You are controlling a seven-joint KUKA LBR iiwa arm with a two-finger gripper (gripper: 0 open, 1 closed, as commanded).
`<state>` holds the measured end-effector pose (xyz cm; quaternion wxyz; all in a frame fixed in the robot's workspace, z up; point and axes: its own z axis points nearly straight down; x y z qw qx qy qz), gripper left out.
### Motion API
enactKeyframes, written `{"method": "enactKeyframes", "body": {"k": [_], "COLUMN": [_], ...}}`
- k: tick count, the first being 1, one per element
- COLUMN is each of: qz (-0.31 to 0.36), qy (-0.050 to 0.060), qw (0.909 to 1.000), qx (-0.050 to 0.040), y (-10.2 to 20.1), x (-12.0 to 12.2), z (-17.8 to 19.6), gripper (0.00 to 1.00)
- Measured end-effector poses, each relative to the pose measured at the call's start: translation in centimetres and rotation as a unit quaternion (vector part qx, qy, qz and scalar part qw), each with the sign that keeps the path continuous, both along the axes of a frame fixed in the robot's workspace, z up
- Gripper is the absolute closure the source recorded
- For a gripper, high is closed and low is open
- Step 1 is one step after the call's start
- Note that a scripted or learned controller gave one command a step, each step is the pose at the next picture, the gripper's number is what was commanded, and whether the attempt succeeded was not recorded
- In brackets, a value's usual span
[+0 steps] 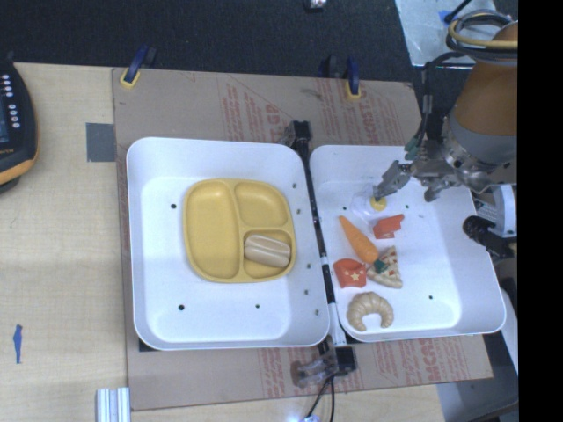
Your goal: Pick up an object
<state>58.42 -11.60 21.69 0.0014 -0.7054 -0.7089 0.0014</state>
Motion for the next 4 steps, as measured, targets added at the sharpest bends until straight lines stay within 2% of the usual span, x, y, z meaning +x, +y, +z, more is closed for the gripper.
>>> {"method": "enactKeyframes", "body": {"k": [1,2,3,4], "qz": [-0.001,0.0,0.0,0.0], "qy": [0.001,0.001,-0.002,-0.003], "qw": [1.0,1.0,1.0,1.0], "qx": [0.0005,-0.0001,-0.0003,-0.0008], "y": [0.5,-1.1,-2.8,-0.5], "x": [-0.4,-1.4,4.1,7.3], "z": [-10.8,-12.5,-8.9,-12.4], "gripper": [0.0,0.0,0.0,0.0]}}
